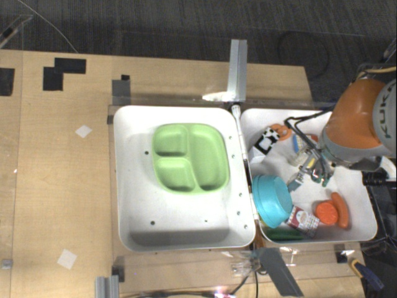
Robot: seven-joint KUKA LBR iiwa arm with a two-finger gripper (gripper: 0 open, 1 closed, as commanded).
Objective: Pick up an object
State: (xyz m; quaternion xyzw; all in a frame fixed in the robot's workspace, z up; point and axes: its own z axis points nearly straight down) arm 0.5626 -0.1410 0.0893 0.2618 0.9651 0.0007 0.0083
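Two white bins sit side by side; left bin (127,185) carries a green divided tray (189,157), right bin (366,219) carries the loose objects. Gripper (305,171) is low over the middle of the right bin, arm (360,120) entering from the right; its open/shut state cannot be judged. Teal bowl (271,200) lies just left and near of it, against the bin divider. Orange carrot toy (332,210) lies to the right and nearer, red-white packet (304,221) at the near wall, black-white checkered item (265,140) toward the far-left corner. Open floor remains along the far wall.
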